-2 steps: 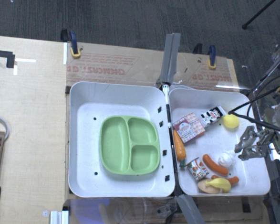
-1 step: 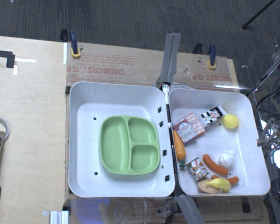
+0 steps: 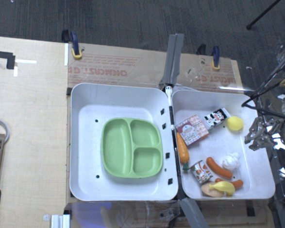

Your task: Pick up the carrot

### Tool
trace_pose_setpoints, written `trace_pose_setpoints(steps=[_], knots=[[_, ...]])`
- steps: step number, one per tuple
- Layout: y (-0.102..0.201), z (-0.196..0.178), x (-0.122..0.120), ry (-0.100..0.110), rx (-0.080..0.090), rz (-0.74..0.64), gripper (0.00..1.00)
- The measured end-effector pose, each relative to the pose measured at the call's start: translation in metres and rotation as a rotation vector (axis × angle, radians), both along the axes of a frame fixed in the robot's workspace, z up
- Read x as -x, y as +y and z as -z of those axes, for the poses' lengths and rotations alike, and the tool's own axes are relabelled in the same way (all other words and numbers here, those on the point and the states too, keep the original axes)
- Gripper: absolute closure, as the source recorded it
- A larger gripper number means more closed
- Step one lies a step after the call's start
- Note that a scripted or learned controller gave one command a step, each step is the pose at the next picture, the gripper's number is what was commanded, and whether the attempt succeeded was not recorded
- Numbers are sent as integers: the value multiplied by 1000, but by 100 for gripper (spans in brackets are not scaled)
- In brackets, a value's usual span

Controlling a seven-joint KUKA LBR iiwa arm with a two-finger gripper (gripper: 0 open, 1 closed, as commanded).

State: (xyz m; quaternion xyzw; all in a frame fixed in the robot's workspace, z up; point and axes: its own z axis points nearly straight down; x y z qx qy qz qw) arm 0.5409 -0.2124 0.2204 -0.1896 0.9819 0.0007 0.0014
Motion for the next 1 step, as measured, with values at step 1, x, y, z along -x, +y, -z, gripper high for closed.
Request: trace_pose_setpoints(steps=[1], knots=[[27, -119, 16, -3, 2, 28, 100]])
